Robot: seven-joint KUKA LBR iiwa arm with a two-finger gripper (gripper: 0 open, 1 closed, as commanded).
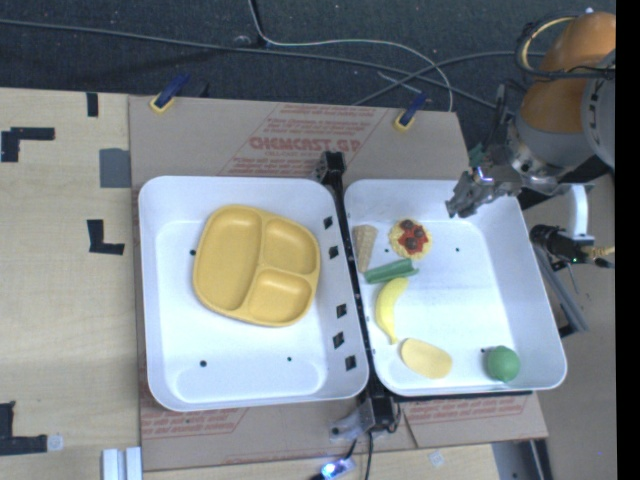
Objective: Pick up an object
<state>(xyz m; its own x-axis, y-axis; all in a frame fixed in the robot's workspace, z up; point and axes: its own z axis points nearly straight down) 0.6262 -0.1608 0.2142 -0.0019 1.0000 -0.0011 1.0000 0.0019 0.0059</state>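
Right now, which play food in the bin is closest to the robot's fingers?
The small round pizza-like piece with red topping. It lies at the far end of the right white bin, closer than the yellow banana or green ball.

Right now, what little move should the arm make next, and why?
Probably ease the tool left and down toward the small pizza toy. The tool hangs over the right bin's upper edge, gripping nothing, and that toy lies nearest, apart from the others.

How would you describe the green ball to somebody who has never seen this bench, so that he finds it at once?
Look in the right white bin, the one holding the small food items. Go to its near right corner, where the green ball lies just right of a flat yellow piece. It is the only round green item; the other green thing is a long stick beside the banana.
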